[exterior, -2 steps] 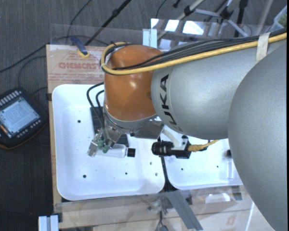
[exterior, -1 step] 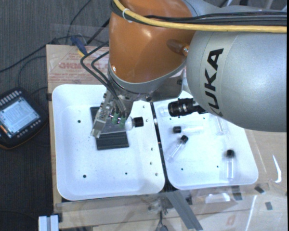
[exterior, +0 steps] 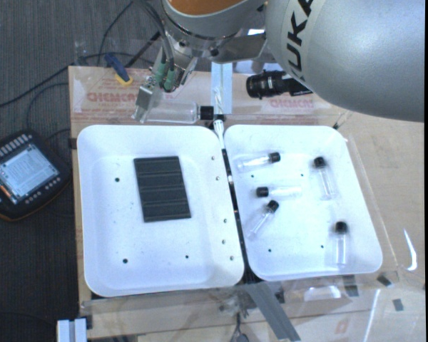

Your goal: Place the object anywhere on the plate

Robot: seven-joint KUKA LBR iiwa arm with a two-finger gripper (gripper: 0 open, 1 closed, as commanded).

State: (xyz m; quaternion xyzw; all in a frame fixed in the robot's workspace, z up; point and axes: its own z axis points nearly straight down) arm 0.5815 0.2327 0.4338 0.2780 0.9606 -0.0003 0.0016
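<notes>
White plastic bins sit side by side before you, the left bin (exterior: 93, 262) bearing a dark ribbed plate (exterior: 161, 188) at its centre. Five clear vials with black caps lie scattered in the right bin (exterior: 357, 262): one (exterior: 257, 161) near the upper left, one (exterior: 325, 177) toward the upper right, one (exterior: 279, 190) at the middle, one (exterior: 261, 219) just below it, and one (exterior: 339, 241) at the lower right. You see a handheld controller (exterior: 21, 175) at the frame's left edge, cables trailing above. The grey arm (exterior: 357, 41) fills the upper right of the frame. Its gripper (exterior: 148, 98) hangs beyond the left bin's upper rim; you cannot tell how wide it stands, nor whether it grips anything.
</notes>
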